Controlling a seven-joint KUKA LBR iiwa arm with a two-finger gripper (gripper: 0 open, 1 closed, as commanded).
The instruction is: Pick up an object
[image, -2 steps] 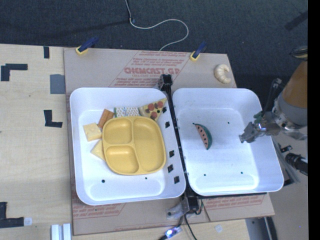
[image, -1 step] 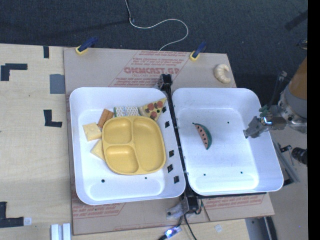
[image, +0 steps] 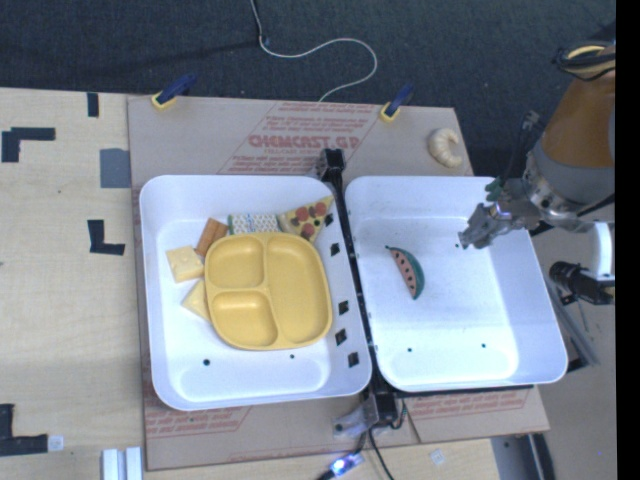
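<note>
Watermelon slice toy [image: 408, 271] sits alone in the right bin [image: 520, 358], mid-floor. The left bin [image: 165, 368] holds a yellow divided plate [image: 268, 290] with crackers [image: 186, 264] and a pizza slice [image: 308, 216] tucked along its far-left side. The gripper [image: 478, 228] hovers over the right bin's far-right corner; can't tell how it's set.

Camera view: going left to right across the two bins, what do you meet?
Cracker pieces → yellow divided plate → divider between the bins → watermelon slice toy → tool at the right bin's far right side.
</note>
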